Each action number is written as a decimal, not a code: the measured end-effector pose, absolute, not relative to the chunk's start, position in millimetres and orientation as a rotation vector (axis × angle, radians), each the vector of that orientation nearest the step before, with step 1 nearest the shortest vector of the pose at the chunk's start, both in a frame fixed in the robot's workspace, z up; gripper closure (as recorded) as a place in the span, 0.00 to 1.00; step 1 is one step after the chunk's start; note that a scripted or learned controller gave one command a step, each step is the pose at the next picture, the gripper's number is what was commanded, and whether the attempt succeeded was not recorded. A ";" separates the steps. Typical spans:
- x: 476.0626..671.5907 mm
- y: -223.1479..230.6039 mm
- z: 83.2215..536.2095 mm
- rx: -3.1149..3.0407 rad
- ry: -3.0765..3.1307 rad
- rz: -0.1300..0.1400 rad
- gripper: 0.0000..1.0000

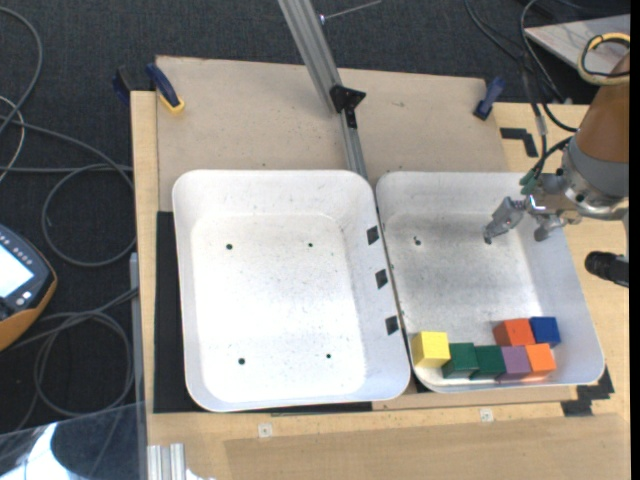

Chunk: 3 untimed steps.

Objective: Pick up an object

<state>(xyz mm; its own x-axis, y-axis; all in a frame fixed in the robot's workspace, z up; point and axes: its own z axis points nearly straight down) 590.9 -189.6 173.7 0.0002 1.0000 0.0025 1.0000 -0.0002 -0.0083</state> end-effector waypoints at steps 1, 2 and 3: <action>590.1 -193.3 130.4 -2.218 -2.217 0.005 0.00; 592.3 -193.2 144.9 -2.222 -2.224 -0.004 1.00; 584.5 -190.9 202.0 -2.225 -2.227 -0.006 1.00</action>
